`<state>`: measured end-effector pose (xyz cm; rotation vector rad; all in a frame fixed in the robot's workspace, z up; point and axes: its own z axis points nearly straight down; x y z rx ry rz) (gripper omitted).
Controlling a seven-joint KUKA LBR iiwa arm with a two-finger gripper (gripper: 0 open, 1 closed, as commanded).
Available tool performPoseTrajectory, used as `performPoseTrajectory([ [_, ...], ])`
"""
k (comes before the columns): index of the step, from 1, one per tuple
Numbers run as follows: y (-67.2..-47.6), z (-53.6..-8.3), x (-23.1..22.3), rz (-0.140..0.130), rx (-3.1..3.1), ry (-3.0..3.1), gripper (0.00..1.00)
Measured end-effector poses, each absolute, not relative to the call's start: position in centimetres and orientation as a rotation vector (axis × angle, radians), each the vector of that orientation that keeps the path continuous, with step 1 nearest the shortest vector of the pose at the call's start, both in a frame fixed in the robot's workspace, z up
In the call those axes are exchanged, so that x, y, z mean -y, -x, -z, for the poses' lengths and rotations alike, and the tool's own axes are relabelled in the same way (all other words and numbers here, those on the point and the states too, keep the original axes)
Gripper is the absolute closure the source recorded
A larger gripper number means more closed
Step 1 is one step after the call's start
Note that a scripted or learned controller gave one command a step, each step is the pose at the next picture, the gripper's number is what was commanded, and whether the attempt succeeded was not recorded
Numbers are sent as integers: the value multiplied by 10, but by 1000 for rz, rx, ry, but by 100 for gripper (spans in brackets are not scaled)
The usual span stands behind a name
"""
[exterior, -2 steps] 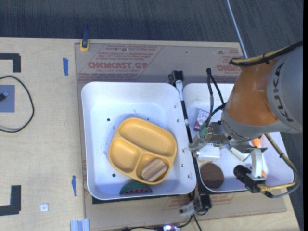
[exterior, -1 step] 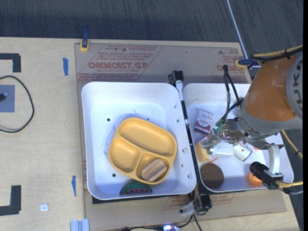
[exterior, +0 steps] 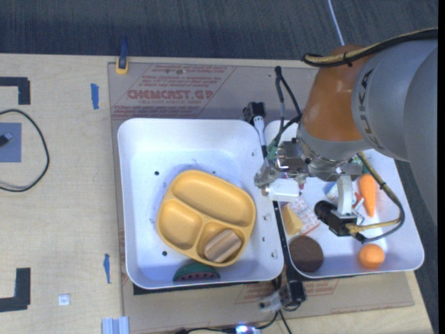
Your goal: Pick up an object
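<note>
At the left edge of the right bin [exterior: 402,236], a pale yellow wedge [exterior: 293,219] with a crinkled, clear-looking wrap lies just beside the dividing wall. Nearest to it, toward the front rim, sits a dark brown round piece [exterior: 306,253], matte and domed like a small cake. A smooth orange ball [exterior: 372,255] rests in the front right corner, well apart from the wedge. A tapered orange carrot [exterior: 368,193] with a green tip lies lengthwise by the right side.

The gripper [exterior: 278,179] hangs over the wall between the two bins, just above the wedge in the view, a cluster of metal and white parts pointing down. Whether it is wide or narrow cannot be told, and nothing shows as held. Above it rises the glossy orange band [exterior: 334,103], then the thick grey arm [exterior: 400,96] reaching in from the right.

The left bin [exterior: 139,145], shallow white plastic with rounded corners, bears a mustard-yellow divided plate [exterior: 208,197] with three smooth compartments. A tan, loaf-shaped piece [exterior: 222,244] fills the small front compartment. A watermelon slice [exterior: 197,273], green-rinded, lies against the bin's front wall, just beside the plate. Both bins stand on a pale wooden bench [exterior: 62,207].
</note>
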<state>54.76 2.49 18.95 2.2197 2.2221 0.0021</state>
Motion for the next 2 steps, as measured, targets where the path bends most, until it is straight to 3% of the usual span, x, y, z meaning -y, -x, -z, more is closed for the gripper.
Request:
performPoseTrajectory([
  [1,-487,-194,16,1,-2222,-2222,100],
  [2,-480,-196,46,-1,-2222,-2222,100],
])
